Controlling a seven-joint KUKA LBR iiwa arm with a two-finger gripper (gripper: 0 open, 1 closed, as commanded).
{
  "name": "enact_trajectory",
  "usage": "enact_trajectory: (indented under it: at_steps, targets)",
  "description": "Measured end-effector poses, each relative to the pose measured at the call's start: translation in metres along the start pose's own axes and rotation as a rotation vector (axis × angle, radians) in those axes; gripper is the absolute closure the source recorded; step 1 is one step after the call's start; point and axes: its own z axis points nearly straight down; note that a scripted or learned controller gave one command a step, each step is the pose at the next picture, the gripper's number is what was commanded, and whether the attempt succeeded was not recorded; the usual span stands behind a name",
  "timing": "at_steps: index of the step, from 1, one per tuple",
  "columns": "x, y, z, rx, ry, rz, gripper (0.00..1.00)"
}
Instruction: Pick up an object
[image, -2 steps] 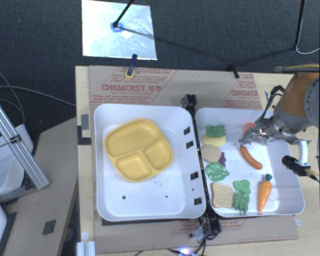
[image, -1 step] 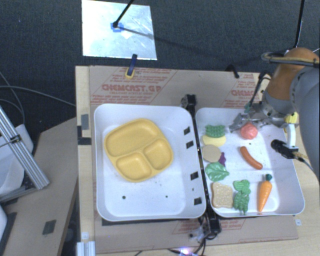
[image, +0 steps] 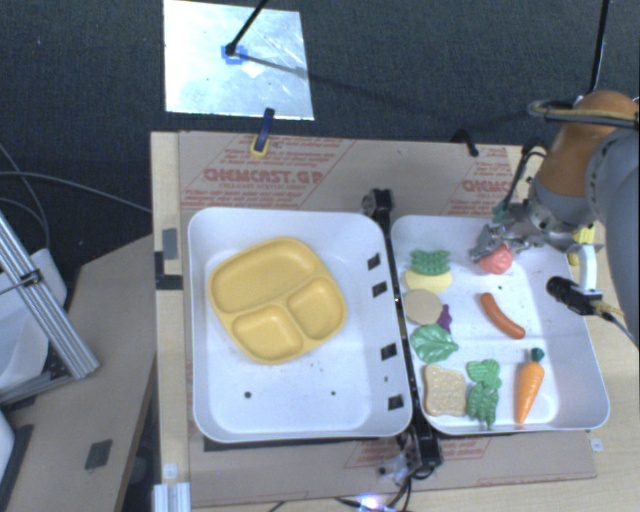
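— What are we counting on the table (image: 120, 290)?

— We are seeing two white bins. The left bin (image: 300, 400) is holding one yellow divided plate (image: 275, 300) with three compartments. The right bin (image: 580, 390) is carrying eight toy foods: one corn piece (image: 428, 268), one round beige slice (image: 422, 306) with something purple just beside it, one lettuce leaf (image: 433, 343), one bread slice (image: 445, 390), one broccoli (image: 484, 390), one carrot (image: 529, 382), one sausage (image: 501, 315) and one pink-red piece (image: 496, 261).

— Where is the tool sitting?

— We are finding the tool (image: 500, 240) at the right bin's far end, right over the pink-red piece and touching it; we cannot tell how its fingers are standing.

— Any writing?

— We are reading "CHEMCAST" in red on the brown board (image: 320, 170) under the bins.
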Motion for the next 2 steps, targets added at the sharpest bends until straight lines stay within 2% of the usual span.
enact_trajectory:
  at_steps: [1,2]
  targets:
    - [0.079,0.004,-0.085,-0.001,0.004,-0.003,1.0]
    - [0.148,0.004,-0.109,0.002,0.006,-0.004,1.0]
